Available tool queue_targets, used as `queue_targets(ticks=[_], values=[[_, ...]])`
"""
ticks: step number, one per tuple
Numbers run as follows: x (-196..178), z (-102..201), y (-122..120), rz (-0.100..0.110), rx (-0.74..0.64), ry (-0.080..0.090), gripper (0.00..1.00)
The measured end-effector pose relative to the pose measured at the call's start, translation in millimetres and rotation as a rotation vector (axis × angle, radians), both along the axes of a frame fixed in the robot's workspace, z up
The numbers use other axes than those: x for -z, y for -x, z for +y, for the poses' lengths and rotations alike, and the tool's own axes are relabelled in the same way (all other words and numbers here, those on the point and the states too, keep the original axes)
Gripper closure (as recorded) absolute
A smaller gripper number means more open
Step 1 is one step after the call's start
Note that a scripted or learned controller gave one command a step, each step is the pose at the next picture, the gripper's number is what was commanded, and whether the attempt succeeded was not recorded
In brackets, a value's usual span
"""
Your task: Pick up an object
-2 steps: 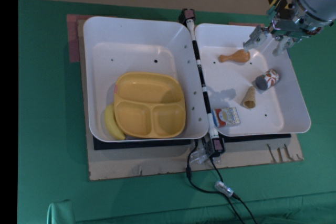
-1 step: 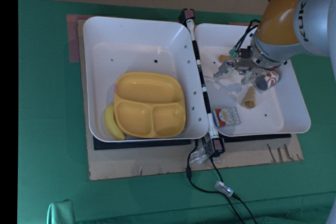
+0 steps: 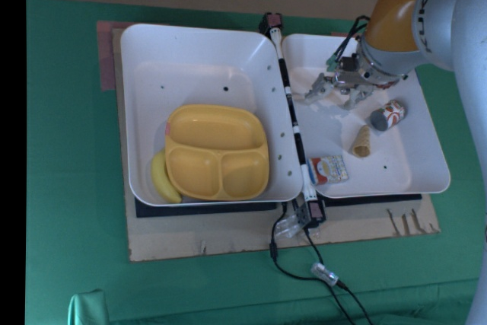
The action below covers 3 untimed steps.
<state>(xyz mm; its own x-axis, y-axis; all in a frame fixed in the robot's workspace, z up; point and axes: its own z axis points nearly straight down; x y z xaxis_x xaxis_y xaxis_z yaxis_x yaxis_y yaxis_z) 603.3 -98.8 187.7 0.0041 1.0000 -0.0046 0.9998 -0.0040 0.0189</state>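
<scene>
My gripper (image 3: 335, 93) hangs over the back part of the right bin (image 3: 426, 164), with its two fingers spread apart and nothing between them. A small grey, white and orange can (image 3: 388, 116) lies on its side just right of the gripper. In front of the gripper lies a tan ice-cream cone (image 3: 361, 141). A small red and white carton (image 3: 329, 169) rests near the bin's front left corner. In the left bin (image 3: 190, 65) a yellow divided plate (image 3: 218, 152) lies flat, and a banana (image 3: 162, 177) sits against its left edge.
A black and white divider strip (image 3: 293, 125) runs between the two bins. Cables and a small connector (image 3: 323, 272) trail over the green bench in front of the bins. The bins stand on a cardboard sheet (image 3: 228, 240).
</scene>
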Motion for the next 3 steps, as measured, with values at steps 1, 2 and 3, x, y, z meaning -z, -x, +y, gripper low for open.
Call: queue_targets(ticks=[1, 2, 3], values=[[-16.7, -3.5, -3.0, -0.016, 0.007, 0.005, 1.00], [-47.3, -2.0, -89.8, 0.006, 0.000, 0.000, 1.00], [-47.2, -2.3, -89.6, 0.006, 0.000, 0.001, 0.00]])
